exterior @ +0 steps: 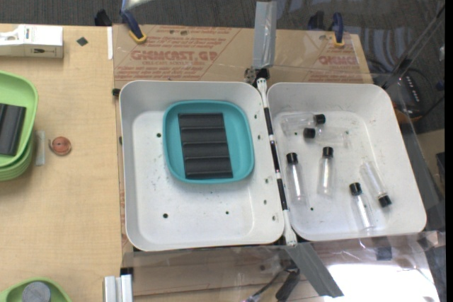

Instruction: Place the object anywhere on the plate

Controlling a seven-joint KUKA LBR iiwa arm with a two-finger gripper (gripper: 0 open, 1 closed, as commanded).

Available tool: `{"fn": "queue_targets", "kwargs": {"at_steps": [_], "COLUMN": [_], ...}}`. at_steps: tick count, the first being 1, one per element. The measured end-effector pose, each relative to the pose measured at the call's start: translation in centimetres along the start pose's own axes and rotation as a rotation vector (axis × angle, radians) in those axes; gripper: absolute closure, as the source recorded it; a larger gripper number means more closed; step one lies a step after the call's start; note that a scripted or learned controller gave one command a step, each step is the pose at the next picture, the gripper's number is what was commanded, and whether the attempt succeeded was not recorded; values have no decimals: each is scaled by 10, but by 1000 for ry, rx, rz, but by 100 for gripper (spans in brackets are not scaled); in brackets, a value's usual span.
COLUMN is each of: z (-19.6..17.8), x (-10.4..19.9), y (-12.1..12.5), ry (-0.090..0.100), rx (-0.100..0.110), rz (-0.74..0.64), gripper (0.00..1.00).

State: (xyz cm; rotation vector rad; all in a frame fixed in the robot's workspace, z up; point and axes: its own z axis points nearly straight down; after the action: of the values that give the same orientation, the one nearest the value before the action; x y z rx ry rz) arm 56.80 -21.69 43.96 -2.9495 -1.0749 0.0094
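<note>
A teal plate (242, 141) with a dark ribbed insert lies in the left white bin (141, 173). The right white bin (396, 208) holds several clear glass vials with black caps, among them one (292, 174) near the bin's left wall, one (325, 167) in the middle, one (361, 204) lower down and one (375, 184) toward the right. More vials lie near the top, their caps at one vial (318, 119) and another (308, 133).
A green tray (21, 125) sits at the far left edge of the bench, with a small round orange piece (61, 146) beside it. Cardboard (184, 53) and blue clamps stand behind the bins. A white box (32, 41) lies at the back left.
</note>
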Motion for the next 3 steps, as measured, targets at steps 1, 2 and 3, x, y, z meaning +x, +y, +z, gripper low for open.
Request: {"fn": "queue_targets", "kwargs": {"at_steps": [1,2,3], "z": [0,0,0], "x": [-19,-23,-31], "y": [-12,-12,-19], "ry": [1,1,0], "rx": [0,-1,1], "rz": [123,257,389], "gripper": [0,0,0]}}
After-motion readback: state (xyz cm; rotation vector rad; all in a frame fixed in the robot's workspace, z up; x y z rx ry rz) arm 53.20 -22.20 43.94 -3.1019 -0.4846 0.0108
